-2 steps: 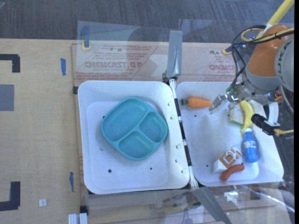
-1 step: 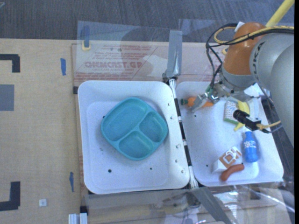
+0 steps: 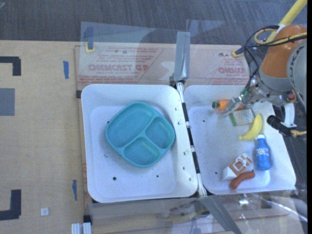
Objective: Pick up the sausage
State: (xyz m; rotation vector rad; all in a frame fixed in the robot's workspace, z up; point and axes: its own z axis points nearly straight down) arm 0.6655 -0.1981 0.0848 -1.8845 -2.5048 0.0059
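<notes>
The sausage (image 3: 242, 179), reddish-brown and slightly curved, lies near the front edge of the right bin (image 3: 214, 145), just below a small white and orange carton (image 3: 238, 165). My gripper (image 3: 236, 104) hangs over the far part of that bin, well away from the sausage. It sits right beside an orange carrot (image 3: 221, 105) and above a green-edged mesh item (image 3: 243, 117). Nothing shows as held.
A yellow banana (image 3: 253, 127) and a blue bottle (image 3: 262, 153) lie between the gripper and the sausage along the right side. The left bin (image 3: 92, 130) bears a teal divided plate (image 3: 140, 133). The grey arm (image 3: 282, 67) and its cables crowd the upper right.
</notes>
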